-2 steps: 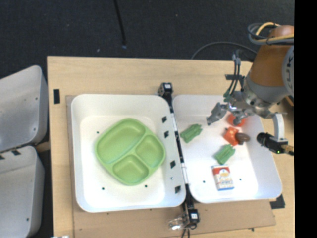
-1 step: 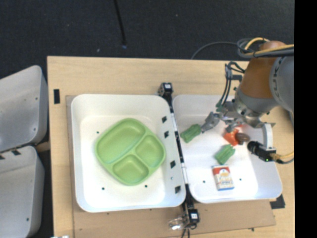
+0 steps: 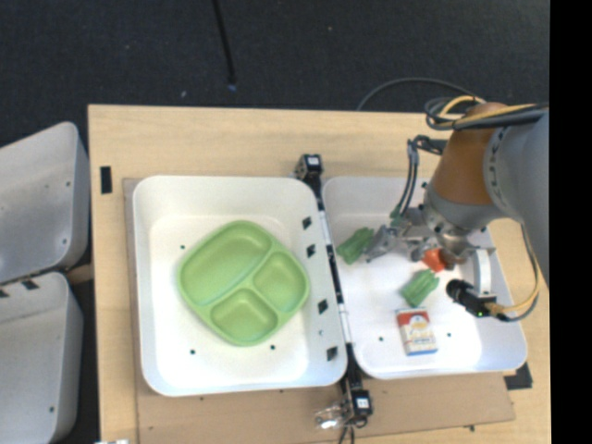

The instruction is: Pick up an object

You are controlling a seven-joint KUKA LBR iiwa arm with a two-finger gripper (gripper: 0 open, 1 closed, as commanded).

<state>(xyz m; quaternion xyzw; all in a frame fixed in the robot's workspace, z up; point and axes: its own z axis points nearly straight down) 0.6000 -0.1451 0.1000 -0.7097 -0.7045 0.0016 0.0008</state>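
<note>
just beside the hand [image 3: 387, 241] lies a green block [image 3: 354, 244].

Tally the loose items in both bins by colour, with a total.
Green: 3 - divided plate, block by the divider, block mid-bin
Orange-red: 1 - small piece below the wrist
Red and white: 1 - small box
Total: 5

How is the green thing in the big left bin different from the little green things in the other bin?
The green tray is far bigger than the two green blocks. The tray is rounded with three hollow sections; the blocks look solid and oblong. The tray lies alone; the blocks have neighbours. All are green.
</note>
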